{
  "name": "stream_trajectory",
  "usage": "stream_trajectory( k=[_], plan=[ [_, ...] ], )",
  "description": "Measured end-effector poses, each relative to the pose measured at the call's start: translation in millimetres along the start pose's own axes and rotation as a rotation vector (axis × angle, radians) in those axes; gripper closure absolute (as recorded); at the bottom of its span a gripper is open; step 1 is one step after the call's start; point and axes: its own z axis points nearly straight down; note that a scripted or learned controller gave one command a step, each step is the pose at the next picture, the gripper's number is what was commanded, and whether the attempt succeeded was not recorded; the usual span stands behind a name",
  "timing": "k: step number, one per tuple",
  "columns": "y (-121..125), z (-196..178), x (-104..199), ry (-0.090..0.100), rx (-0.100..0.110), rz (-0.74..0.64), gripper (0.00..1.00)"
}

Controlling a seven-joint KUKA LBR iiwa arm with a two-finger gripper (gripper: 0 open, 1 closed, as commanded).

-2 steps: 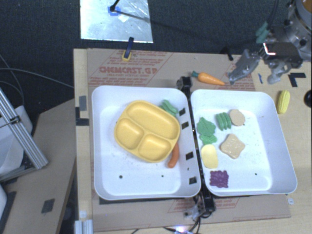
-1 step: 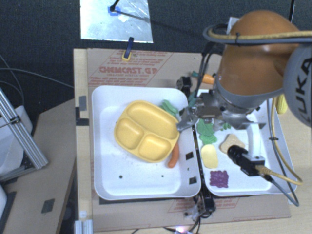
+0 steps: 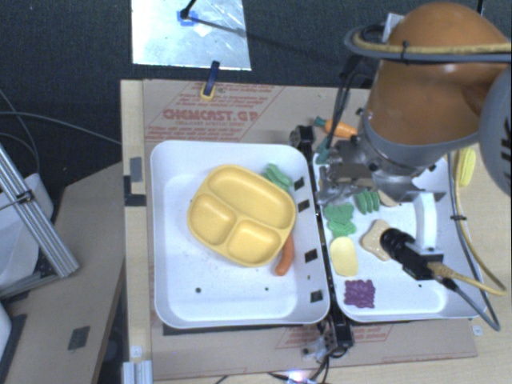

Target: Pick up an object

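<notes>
we see the gripper [image 3: 342, 184] low over the top left corner of the right bin [image 3: 400, 298], just above a cluster of small toy foods; the arm's bulk hides its tip, so we cannot tell whether it is open or closed, and nothing shows in its grasp.

directly below it lies a green leafy piece [image 3: 340, 216], with green pods [image 3: 368, 201] just beside it on the right, their long axes running up and down the view. under the leaf sits a pale yellow piece [image 3: 344, 256] – oval, long axis also up and down – and below that a purple grape bunch [image 3: 359, 293]. a beige piece [image 3: 372, 237] lies near the yellow one.

in the left bin [image 3: 164, 238] a yellow divided plate [image 3: 240, 213] rests tilted, its two small wells toward the lower right. an orange carrot [image 3: 285, 257] touches its lower right rim, nearly upright in the view.

the cardboard [image 3: 240, 110] under the bins carries red print – it reads roughly "chemcast gp".
</notes>
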Motion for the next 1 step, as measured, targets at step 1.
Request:
stream_trajectory(
  k=[1],
  plan=[
    [-0.5, -50.0, -15.9, 0.0, -0.003, 0.005, 1.0]
  ],
)
